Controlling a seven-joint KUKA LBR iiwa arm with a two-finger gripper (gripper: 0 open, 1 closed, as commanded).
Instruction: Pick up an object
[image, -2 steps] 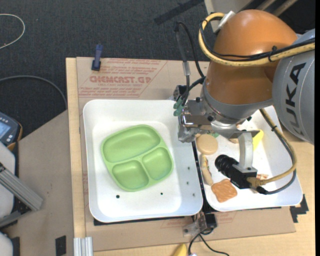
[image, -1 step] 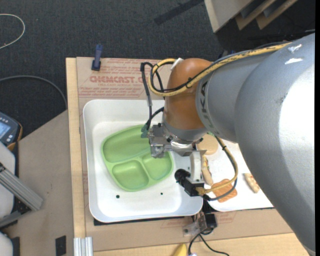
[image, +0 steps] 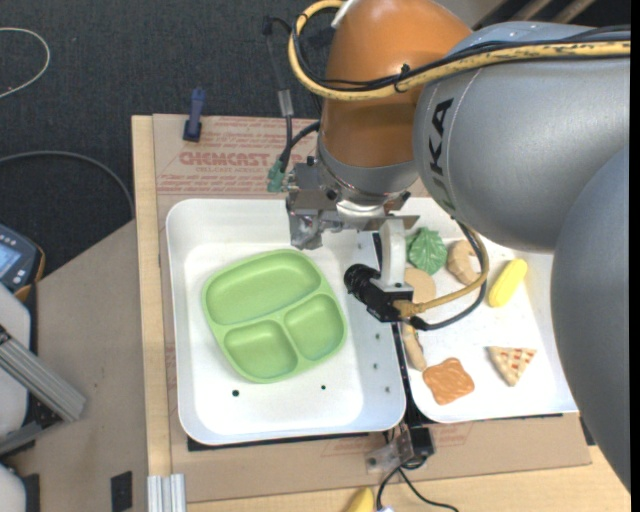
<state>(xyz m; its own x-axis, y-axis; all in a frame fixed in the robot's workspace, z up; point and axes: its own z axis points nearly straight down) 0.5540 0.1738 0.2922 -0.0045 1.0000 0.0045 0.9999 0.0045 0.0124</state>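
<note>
**End effector low over the far end of the bins, grip state unreadable**

End effector (image: 340, 220) down at the far end of the left bin (image: 200, 400), close to the shared wall with the right bin (image: 545, 325). Largely covered from above by the orange wrist band. Apart or together: cannot tell. Whether touching the bin floor: cannot tell either.

Green divided plate (image: 265, 315) lying flat in the left bin, three compartments up, slightly turned. Far rim just beside the end effector, on its near-left side; contact not resolvable.

Right bin contents, all to the right of the end effector:
- green leafy piece (image: 427, 250), closest, near the far end of the bin
- tan chunk (image: 462, 265), just beside the leafy piece
- yellow piece (image: 506, 282), further right, tilted
- orange waffle square (image: 448, 380), near end of the bin, well apart from the end effector
- pizza wedge (image: 512, 362), right of the waffle square, apart from it

Both bins side by side on the tan worktop (image: 150, 300).
</note>
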